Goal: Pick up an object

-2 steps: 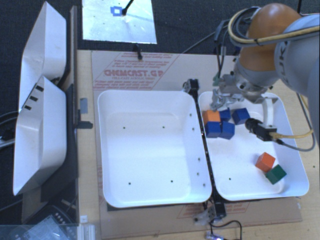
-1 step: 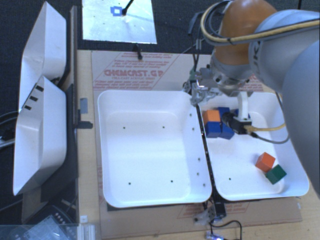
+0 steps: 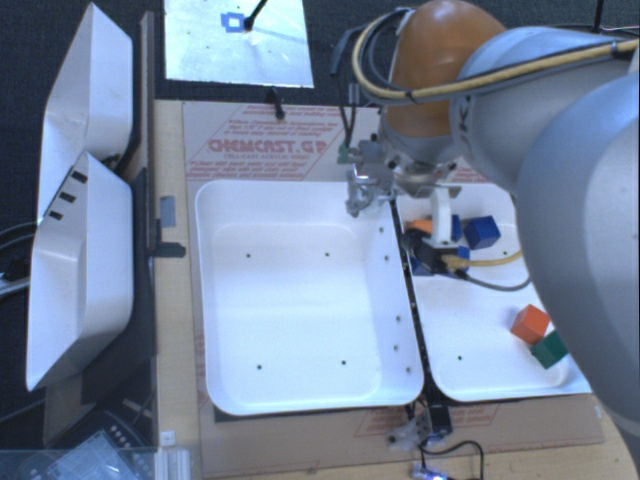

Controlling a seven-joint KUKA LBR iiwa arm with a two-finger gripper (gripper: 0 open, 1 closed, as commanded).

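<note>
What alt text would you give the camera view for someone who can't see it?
A grey arm with an orange band reaches in from the right, its gripper above the far end of the wall between two white bins. The right bin holds a blue block, an orange block and a green block.

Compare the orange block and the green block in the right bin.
The orange block is orange and looks slightly larger; the green block is dark green and looks smaller. The orange block lies higher in the camera view, the green block just below it, nearer the bin's front rim and partly cut off by the arm. Both are small blocks lying close together on the right bin's floor, apart from the gripper.
</note>
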